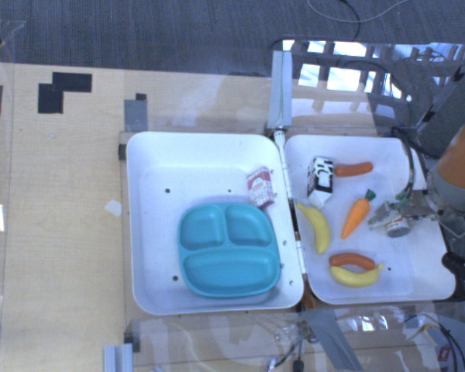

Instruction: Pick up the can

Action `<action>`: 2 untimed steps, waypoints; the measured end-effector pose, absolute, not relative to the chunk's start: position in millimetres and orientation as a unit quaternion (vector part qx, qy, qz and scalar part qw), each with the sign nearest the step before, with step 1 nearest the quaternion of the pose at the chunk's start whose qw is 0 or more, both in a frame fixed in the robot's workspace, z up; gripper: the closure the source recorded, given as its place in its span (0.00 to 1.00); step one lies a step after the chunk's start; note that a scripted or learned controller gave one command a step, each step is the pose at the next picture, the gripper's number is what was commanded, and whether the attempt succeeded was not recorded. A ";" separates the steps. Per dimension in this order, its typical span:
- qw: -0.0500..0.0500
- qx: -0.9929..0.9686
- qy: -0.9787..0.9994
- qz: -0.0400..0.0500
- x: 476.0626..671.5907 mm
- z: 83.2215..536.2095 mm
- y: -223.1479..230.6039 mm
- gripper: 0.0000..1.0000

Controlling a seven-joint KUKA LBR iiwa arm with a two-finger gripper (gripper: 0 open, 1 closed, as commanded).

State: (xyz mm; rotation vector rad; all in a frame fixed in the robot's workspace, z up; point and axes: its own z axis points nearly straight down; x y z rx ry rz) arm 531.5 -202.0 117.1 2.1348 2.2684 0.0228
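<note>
Two bins: white and shallow, side by side on the bench; the left bin (147, 231) is the wider, the right bin (426, 273) the narrower.
Arm: grey with an orange band (459, 161), entering at the right edge, over the right bin's far side.
Plate: a blue divided plate (229, 249) lies flat in the lower middle of the left bin.
Bananas: one banana (318, 225) lies along the right bin's left wall; a second banana (357, 275) lies near the bin's front.
Carton: a black and white carton (321, 180) rests in the upper left of the right bin.
Sausages: one sausage (353, 169) just right of the carton; another sausage (352, 260) touching the front banana.
Carrot: the carrot (356, 215) lies tilted in the middle of the right bin.
Can: the red and white can (260, 187) lies in the left bin, against its right wall, just above the plate.
Gripper: the gripper (397, 219) hangs low in the right bin, right of the carrot; whether the fingers are apart or together, cannot tell.
</note>
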 end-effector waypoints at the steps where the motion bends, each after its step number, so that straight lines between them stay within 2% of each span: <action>1: 0.016 0.685 0.729 0.009 533.9 128.5 -201.5 1.00; 2: 0.003 0.736 0.677 0.002 569.7 236.2 -205.0 1.00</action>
